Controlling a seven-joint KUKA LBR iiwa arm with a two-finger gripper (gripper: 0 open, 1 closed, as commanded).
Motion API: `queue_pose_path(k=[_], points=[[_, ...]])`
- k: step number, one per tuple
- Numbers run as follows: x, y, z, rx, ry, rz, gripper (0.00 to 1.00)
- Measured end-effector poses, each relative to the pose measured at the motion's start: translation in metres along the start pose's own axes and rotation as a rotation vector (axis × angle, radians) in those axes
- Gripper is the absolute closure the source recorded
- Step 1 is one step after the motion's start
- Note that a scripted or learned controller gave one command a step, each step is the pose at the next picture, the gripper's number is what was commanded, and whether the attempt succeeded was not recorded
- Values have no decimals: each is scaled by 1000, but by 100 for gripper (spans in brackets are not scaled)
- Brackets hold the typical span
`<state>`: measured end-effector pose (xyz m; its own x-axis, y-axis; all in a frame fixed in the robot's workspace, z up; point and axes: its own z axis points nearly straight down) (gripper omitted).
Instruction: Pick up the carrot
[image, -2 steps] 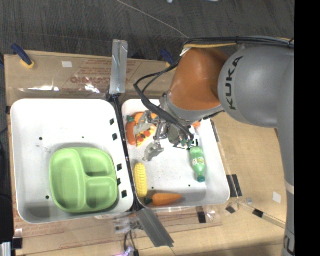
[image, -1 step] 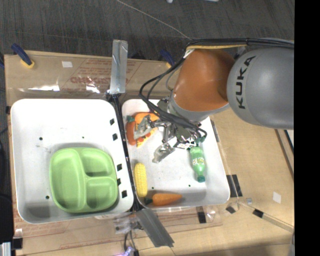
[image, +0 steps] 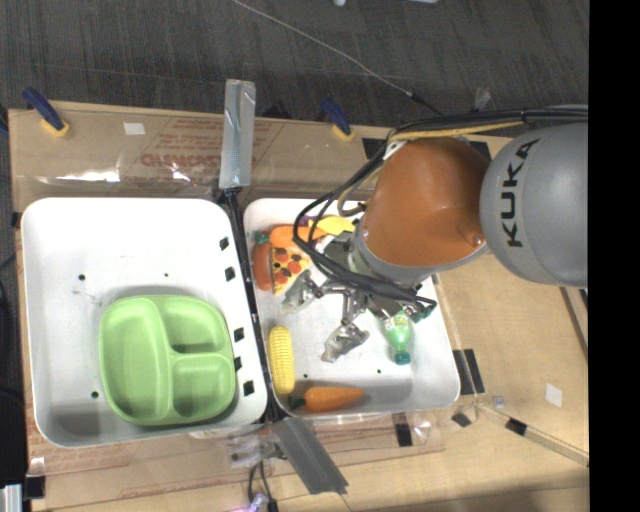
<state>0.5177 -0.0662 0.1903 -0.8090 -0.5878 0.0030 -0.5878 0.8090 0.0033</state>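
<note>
Carrot (image: 330, 398) lies crosswise along bin's (image: 440, 375) near wall, tip seemingly right.

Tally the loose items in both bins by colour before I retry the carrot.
Orange: 2, the carrot and the pizza slice
Yellow: 2, the corn cob and a partly hidden yellow item
Green: 2, the green plate and the small bottle
Total: 6

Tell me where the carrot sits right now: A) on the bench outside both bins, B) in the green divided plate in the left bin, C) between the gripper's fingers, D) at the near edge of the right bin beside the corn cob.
D: the carrot lies along the near wall of the right bin, its end next to the corn cob, with the gripper above it and apart from it.
</note>
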Motion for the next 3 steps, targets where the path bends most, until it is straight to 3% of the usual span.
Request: queue_pose_path(k=[1,2,3], points=[[29,-27,-214,14,-11,42,0],[39,-88,-128,0,1,362,0],[71,-114,-103,1,0,870,0]])
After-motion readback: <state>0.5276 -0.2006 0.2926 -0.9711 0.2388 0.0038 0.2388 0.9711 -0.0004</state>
